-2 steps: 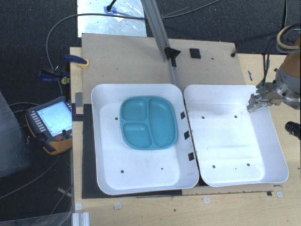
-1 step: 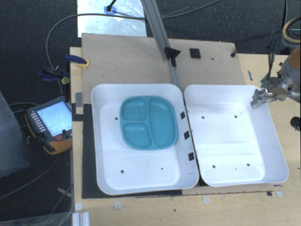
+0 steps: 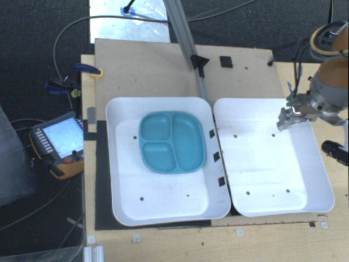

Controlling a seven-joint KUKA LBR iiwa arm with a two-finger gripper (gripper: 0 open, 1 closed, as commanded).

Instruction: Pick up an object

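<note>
The gripper (image 3: 287,119) sits over the upper right part of the right bin (image 3: 272,195), near its far right rim. Whether it is released or clenched cannot be told from this slanted view; it shows as a small grey and silver block with nothing visible in it. Above it the arm (image 3: 330,89) comes in from the right, grey with an orange band near the top.

The plate (image 3: 172,142) lies well apart from the gripper, in the left bin (image 3: 163,206). It is teal, rounded-square, with three compartments, and rests flat in the upper middle of that bin.

The two white bins lie side by side, touching along their inner rims, with small black tabs along the seam. They rest on a tan board (image 3: 147,64) over dark carpet. A grey pole (image 3: 182,23) slants down from the top toward the seam. Left of the board lies a pendant (image 3: 57,143) with a lit screen, and clamps (image 3: 82,78) grip the board's left edge.
</note>
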